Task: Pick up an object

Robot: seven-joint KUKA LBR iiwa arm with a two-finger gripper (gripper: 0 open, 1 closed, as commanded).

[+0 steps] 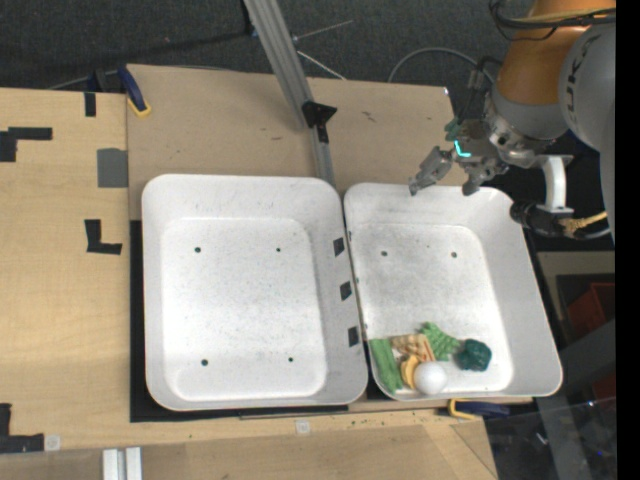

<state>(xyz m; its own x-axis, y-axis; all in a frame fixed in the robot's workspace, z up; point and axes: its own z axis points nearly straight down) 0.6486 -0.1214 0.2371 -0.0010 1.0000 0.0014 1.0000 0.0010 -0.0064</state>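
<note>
1. Camera view: the arm (560,58) comes in from the upper right, grey with an orange band; its upper part is cut off by the frame edge.
2. The gripper (441,184) sits over the far rim of the right bin (520,268), near that bin's far-left corner. Fingers are spread apart and nothing is between them.
3. A small teal light shows on the wrist body above the fingers; the rest of the wrist detail is too small to read.
4. The objects are bunched in the right bin's near edge, left of centre: a white ball (431,376), a dark green lumpy toy (474,355), a light green leafy piece (437,338), and a tan-and-yellow item (408,356).
5. The ball touches the tan-and-yellow item and overlaps it; the leafy piece lies between that item and the dark green toy. Exact shapes in the clump are hard to make out because they overlap.
6. The gripper is well apart from the clump, at the opposite edge of the same bin.
7. The left bin (160,268) touches the right bin along its right edge; only dark specks and small holes show on its floor.
8. A grey metal rail (285,58) slants from the top of the frame down to the bins' far junction.
</note>
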